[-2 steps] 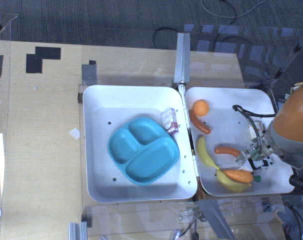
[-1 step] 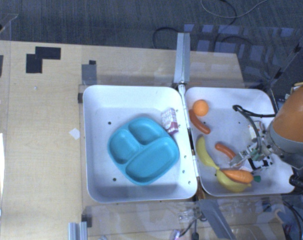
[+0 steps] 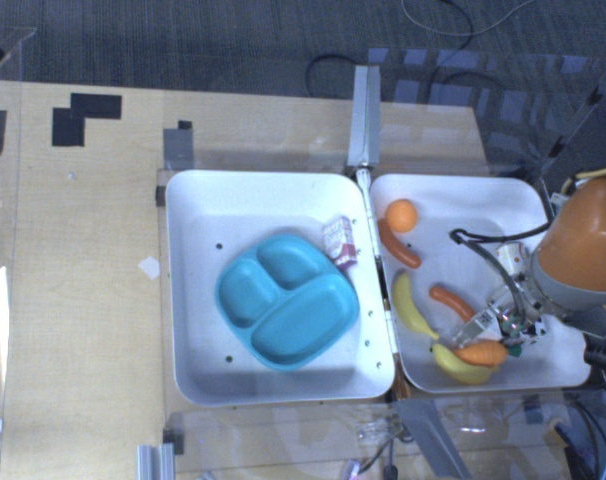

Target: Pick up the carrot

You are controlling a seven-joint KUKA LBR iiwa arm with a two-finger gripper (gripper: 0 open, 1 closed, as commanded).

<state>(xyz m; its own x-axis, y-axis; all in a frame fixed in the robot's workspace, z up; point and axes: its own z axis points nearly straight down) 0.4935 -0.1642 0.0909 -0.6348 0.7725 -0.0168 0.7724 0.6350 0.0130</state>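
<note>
On my screen the left bin (image 3: 183,298) holds a blue divided plate (image 3: 288,300) with a small packet (image 3: 340,241) at its upper right edge. In the right bin (image 3: 483,193) I see an orange ball (image 3: 401,216), a sausage (image 3: 400,248) below it, a banana (image 3: 413,308), and a second sausage (image 3: 451,301). The carrot (image 3: 482,353) lies at the bin's lower edge atop another banana (image 3: 459,366). The gripper (image 3: 505,326) sits just above the carrot, touching or nearly so; I cannot tell how wide it stands.
</note>
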